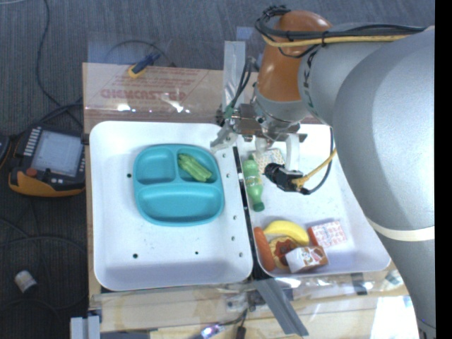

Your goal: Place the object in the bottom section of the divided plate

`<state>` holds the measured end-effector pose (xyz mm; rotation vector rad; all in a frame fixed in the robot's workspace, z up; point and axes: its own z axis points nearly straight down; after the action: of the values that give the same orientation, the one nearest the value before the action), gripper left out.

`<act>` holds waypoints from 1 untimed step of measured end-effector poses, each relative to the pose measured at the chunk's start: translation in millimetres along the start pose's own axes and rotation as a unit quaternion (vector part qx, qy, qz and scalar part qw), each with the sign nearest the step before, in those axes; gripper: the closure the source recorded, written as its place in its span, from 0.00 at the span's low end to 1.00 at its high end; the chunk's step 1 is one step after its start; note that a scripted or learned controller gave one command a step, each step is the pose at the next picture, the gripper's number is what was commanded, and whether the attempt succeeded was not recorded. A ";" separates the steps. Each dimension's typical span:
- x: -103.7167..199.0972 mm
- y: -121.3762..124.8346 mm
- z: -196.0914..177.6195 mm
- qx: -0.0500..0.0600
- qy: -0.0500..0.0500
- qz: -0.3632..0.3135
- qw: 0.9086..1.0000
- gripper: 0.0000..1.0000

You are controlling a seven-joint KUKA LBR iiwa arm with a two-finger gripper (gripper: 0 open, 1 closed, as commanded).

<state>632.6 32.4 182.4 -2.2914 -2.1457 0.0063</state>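
- The grey arm [381, 119] fills the right side of the frame, and its orange band [286, 55] sits at upper centre, above the wrist.
- The claw [263, 147] hangs below that band, over the upper left corner of the right bin [353, 210], close to the wall between the two bins.
- Whether the claw is spread or pressed together cannot be told from this view; nothing is plainly seen between its tips.
- A green bottle [253, 182] lies in the right bin just below the claw, alongside the dividing wall, its length running up and down the frame.
- A black connector with a yellow cable [316, 175] hangs from the wrist just to the right of the bottle.
- In the lower part of the right bin a group of things lies close together: a yellow banana [286, 229], a reddish sausage-like piece [262, 246] at its left, a small red and white carton [305, 258] and a patterned red and white packet [330, 233].
- The left bin [113, 210] holds the blue divided plate [176, 200] in its upper middle.
- A green leafy item [195, 167] lies in the plate's upper right section; the wide bottom section has nothing on it.
- On the floor at the left edge of the frame lies an orange-edged control pendant [46, 161] with a screen.
- A brown cardboard sheet [155, 90] lies above the left bin on the worktop.
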 end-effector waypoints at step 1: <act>0.8 -0.5 -7.9 0.002 0.000 -0.001 1.000 1.00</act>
<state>632.1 33.3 190.3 -2.2875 -2.1460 0.0104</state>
